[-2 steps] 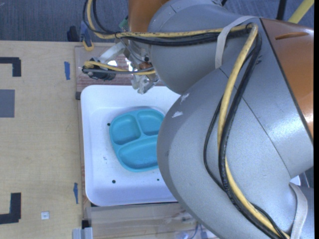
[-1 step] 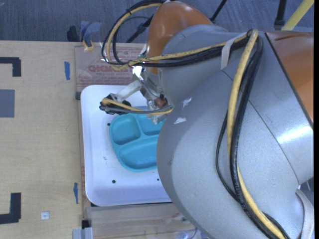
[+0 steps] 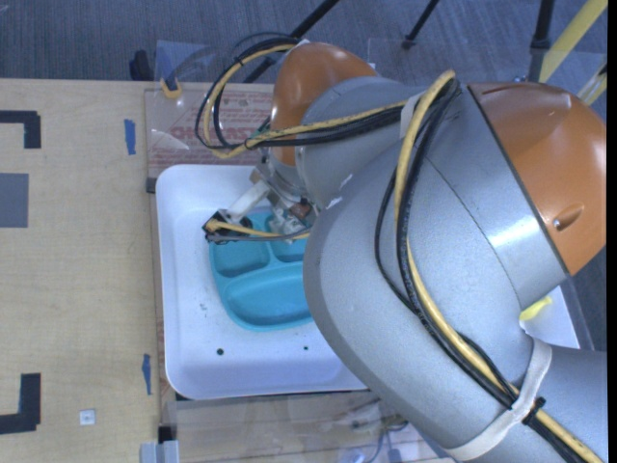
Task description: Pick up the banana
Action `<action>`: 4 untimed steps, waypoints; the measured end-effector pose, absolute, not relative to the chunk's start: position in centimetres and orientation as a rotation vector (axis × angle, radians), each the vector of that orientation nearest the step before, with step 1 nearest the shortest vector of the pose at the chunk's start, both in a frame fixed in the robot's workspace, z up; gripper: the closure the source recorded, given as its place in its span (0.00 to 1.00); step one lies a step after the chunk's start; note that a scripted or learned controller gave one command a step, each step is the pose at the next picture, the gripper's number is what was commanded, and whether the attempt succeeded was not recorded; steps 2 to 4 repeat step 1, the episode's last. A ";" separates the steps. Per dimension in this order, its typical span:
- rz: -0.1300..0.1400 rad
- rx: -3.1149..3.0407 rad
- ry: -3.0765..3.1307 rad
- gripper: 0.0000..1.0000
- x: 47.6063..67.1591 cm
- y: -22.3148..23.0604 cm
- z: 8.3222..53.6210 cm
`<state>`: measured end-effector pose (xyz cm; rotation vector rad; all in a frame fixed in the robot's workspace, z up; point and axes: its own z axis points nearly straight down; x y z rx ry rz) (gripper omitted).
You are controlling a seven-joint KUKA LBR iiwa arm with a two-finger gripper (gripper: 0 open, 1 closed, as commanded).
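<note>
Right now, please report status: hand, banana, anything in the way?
Hand low over blue tray in white bin. Banana likely hidden under arm. Grasp unconfirmed.

One fixed camera is mounted above the counter [image 3: 67,258] and looks down at a slant. The end effector [image 3: 278,218] lies near frame centre. The white bin [image 3: 188,307] extends below and left of it. The arm [image 3: 434,258], close to the lens, enters from its right.
</note>
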<state>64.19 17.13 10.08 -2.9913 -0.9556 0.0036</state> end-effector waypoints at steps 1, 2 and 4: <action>-0.004 -3.048 -0.759 1.00 65.5 22.5 21.7; -0.004 -3.048 -0.759 1.00 65.5 22.5 21.7; -0.004 -3.048 -0.759 1.00 65.5 22.5 21.7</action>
